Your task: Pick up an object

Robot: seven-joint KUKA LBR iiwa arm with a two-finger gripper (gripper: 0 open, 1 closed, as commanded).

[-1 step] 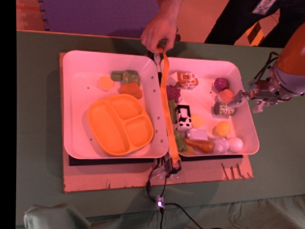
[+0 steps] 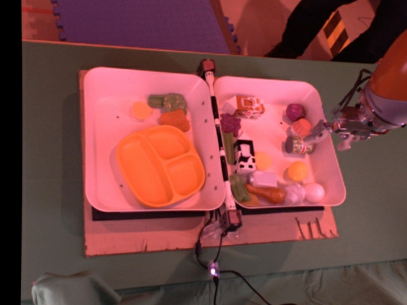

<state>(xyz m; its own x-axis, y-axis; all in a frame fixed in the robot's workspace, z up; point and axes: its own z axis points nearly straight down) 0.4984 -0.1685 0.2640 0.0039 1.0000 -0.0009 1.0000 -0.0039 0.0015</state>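
Overhead view of two white bins. The gripper (image 2: pixel 316 134) reaches in from 3 o'clock over the right bin (image 2: pixel 327 170), at its right side; whether it is open or closed cannot be told. Just beside it lie an orange ball (image 2: pixel 301 126), a purple object (image 2: pixel 294 112) at 12 o'clock of that ball, and a dark green can-like object (image 2: pixel 295 145) at 6 o'clock. A black-and-white cow-patterned carton (image 2: pixel 245 157) stands near the bin's centre. The left bin (image 2: pixel 102 88) holds an orange divided plate (image 2: pixel 160 165), with green broccoli (image 2: pixel 169 100) at 12 o'clock of it.
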